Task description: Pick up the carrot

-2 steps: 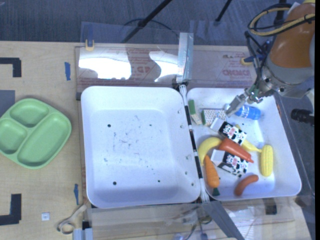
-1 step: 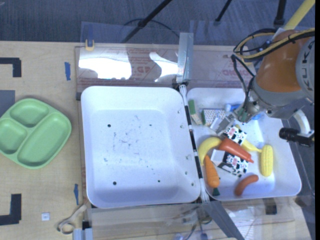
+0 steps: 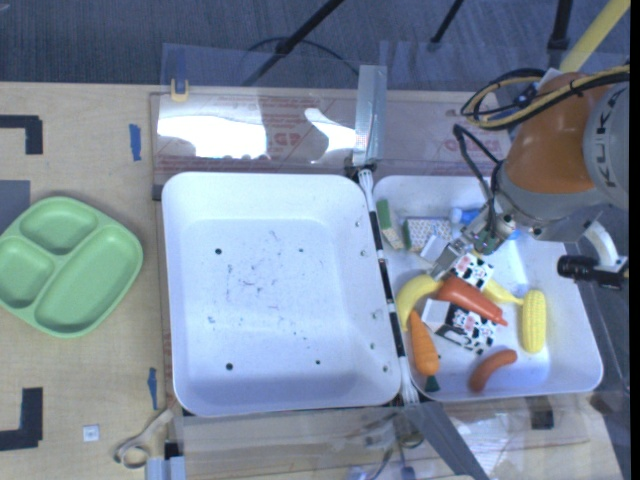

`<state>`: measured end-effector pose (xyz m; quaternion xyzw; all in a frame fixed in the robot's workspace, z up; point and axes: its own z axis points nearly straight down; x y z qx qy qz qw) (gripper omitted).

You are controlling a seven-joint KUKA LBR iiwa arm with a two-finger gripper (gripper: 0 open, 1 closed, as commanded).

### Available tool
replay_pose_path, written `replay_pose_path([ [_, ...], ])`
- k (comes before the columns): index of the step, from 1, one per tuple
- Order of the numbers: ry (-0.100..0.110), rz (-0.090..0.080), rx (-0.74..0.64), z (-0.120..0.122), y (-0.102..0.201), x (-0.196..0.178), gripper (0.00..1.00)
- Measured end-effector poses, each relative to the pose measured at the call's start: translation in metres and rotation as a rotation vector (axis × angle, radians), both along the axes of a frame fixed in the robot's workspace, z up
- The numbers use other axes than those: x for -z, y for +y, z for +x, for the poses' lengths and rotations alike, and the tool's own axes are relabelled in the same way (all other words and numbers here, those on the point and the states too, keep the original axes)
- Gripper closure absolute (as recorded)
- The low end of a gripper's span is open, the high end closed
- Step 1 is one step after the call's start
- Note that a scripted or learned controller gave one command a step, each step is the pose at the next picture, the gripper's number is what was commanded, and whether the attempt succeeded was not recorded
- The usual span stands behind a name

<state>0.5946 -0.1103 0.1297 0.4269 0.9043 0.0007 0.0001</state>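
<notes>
In the right bin (image 3: pixel 575 368), the carrot (image 3: pixel 424 342) lies along the left wall, orange with its green tip nearest the camera, touching a banana (image 3: pixel 420 292). The gripper (image 3: pixel 455 255) hangs above the clutter, near a corn cob (image 3: pixel 534 320) and sausage (image 3: pixel 492 368); its grip cannot be told. The left bin (image 3: pixel 270 288) sits beside a green plate (image 3: pixel 65 265).

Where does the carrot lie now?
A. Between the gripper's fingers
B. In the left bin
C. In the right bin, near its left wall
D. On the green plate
C. The carrot lies in the right bin, close to its left wall, below the banana.
</notes>
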Motion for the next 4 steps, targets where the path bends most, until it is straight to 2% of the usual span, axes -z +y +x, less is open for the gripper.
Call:
replay_pose_path([
  [1,0.000,0.000,-0.164,-0.034,0.023,-0.054,0.00],
  [2,-0.001,0.000,-0.266,-0.036,0.037,-0.055,0.00],
  [3,-0.005,-0.002,-0.364,-0.013,0.054,-0.055,0.00],
  [4,-0.007,-0.002,-0.551,0.049,0.042,-0.055,0.00],
])
